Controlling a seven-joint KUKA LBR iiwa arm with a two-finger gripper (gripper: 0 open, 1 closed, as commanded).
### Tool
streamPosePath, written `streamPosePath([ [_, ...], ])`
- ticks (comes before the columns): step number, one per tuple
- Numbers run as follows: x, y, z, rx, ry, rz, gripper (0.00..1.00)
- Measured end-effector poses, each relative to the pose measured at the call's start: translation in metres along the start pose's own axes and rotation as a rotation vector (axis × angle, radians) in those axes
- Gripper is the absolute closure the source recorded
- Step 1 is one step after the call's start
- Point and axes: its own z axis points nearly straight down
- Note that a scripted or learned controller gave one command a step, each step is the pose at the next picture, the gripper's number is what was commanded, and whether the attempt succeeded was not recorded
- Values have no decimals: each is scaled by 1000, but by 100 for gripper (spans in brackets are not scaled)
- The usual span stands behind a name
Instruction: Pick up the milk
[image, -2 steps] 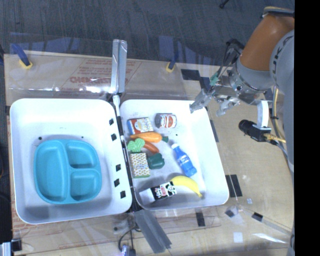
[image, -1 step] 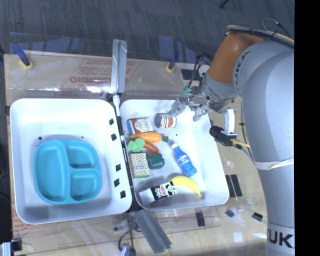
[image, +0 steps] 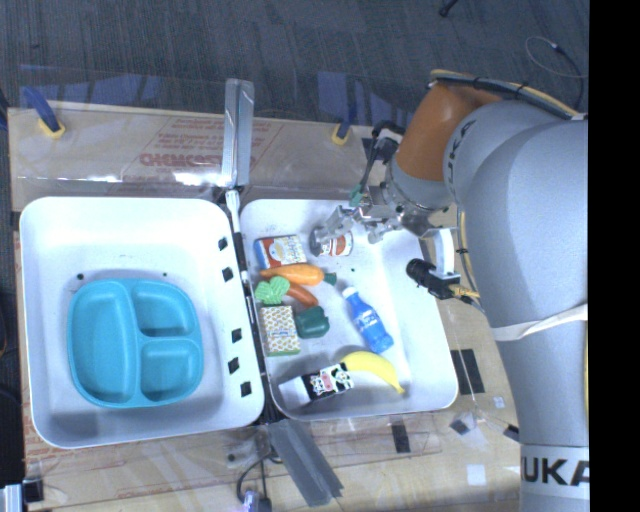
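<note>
Milk carton (image: 328, 381) flat, lengthwise left-right

Robotics lab: KUKA arm (image: 520, 250), taped bench (image: 120, 150), white bins (image: 40, 330).

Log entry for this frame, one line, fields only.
gripper: over right bin's far end, near can | milk: lying at near end beside banana, untouched | left bin: blue plate

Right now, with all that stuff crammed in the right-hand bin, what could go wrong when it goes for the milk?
The milk carton lies flat against the banana, so the fingers might catch the banana too. The gripper sits at the bin's far end by a can, which it might bump when leaving.
</note>
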Motion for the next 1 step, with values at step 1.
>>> streamPosePath([
  [1, 2, 3, -13, -5, 0, -8, 100],
])
